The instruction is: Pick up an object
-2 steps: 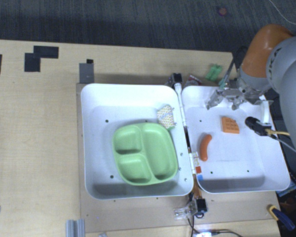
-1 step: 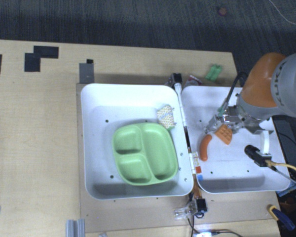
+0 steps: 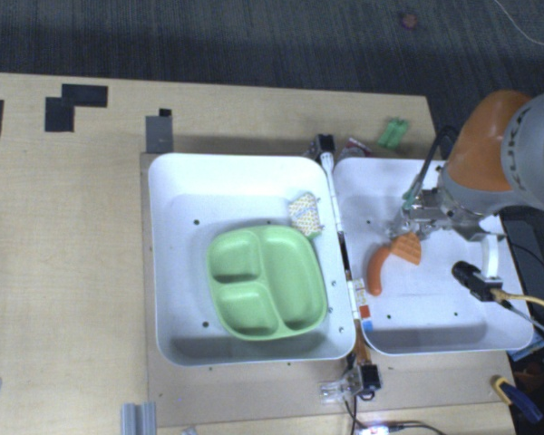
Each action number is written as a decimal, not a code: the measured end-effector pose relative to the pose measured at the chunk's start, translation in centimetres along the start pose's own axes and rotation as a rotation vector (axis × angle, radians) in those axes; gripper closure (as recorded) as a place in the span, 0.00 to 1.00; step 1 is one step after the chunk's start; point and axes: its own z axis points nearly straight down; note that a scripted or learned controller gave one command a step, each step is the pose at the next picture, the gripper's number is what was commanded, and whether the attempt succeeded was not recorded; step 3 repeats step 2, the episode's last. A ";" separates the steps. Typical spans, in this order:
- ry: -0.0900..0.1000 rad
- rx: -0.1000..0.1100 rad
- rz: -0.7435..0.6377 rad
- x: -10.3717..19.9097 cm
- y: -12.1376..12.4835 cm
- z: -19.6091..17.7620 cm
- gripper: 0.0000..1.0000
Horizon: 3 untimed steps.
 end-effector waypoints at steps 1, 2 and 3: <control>0.003 0.010 -0.001 4.2 -6.7 -8.8 1.00; 0.002 0.011 0.001 2.0 -10.4 -8.8 1.00; 0.002 0.011 0.001 2.0 -10.4 -8.8 1.00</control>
